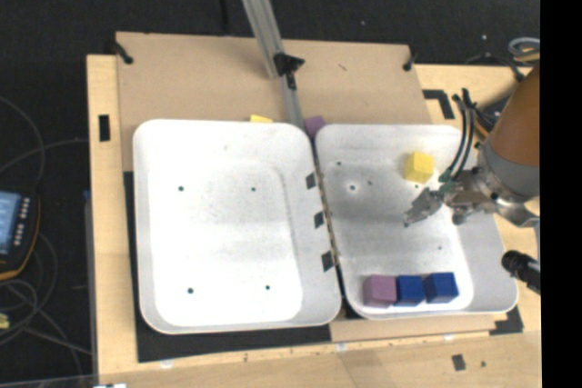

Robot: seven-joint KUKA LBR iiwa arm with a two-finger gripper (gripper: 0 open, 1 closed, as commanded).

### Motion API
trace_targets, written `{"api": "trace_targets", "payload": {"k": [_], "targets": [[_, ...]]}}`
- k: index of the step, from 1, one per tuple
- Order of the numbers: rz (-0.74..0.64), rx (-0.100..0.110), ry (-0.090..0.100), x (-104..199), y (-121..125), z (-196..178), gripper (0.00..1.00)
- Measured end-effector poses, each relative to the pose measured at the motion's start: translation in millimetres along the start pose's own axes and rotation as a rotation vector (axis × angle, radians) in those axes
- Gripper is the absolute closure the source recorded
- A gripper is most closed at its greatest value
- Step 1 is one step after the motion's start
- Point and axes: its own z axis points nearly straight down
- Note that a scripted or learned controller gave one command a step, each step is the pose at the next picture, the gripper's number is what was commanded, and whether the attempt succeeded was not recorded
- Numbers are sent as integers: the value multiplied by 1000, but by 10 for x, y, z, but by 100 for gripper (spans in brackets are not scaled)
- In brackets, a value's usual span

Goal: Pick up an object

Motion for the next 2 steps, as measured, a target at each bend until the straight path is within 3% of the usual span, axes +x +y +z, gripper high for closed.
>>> {"api": "trace_targets", "payload": {"k": [1,2], "targets": [[-3,6,-1,-492,377,891,0],[-9,-5,-1,-322,586,155,0]]}}
